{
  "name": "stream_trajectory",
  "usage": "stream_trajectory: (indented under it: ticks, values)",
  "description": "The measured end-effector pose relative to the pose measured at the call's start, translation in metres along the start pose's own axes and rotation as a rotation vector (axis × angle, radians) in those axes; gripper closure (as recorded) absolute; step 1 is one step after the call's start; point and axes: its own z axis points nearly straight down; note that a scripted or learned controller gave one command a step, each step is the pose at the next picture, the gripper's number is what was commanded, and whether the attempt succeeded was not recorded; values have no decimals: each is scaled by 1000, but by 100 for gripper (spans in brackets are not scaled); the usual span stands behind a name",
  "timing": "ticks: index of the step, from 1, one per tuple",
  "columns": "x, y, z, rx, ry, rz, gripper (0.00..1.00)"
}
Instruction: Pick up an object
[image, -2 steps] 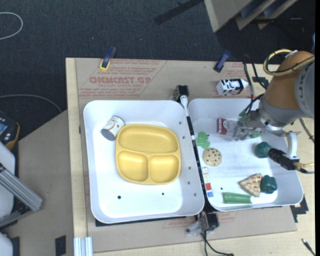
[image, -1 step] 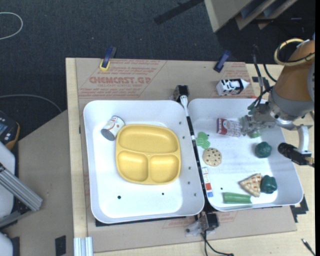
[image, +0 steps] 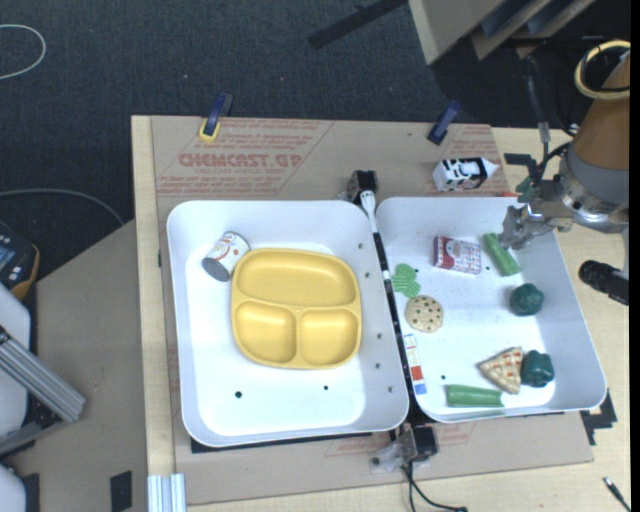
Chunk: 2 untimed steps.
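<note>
Two white bins; tool (image: 517, 229) hovers at right bin's (image: 580, 300) far edge, touching a green plastic stick (image: 500, 254). Spread of fingers: cannot tell. Approach step; next, descend and grip.

Your jaws sit at the right bin's (image: 590, 340) far edge, touching the top of a green stick (image: 501, 254). Just left of them a red-and-white packet (image: 457, 254) crowds the floor; nearer you, a dark green ball (image: 526, 298) blocks the way. Between packet and ball lies bare white floor. Farther toward you, a pizza slice (image: 502, 368) and green lump (image: 537, 368) cluster together.
</note>
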Motion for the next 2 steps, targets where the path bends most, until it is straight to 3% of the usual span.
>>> stream_trajectory:
  ticks: [1, 2]
  values:
    - [0, 1, -30, -1, 0, 0, 100]
    - [52, -1, -41, 5, 4, -4, 100]
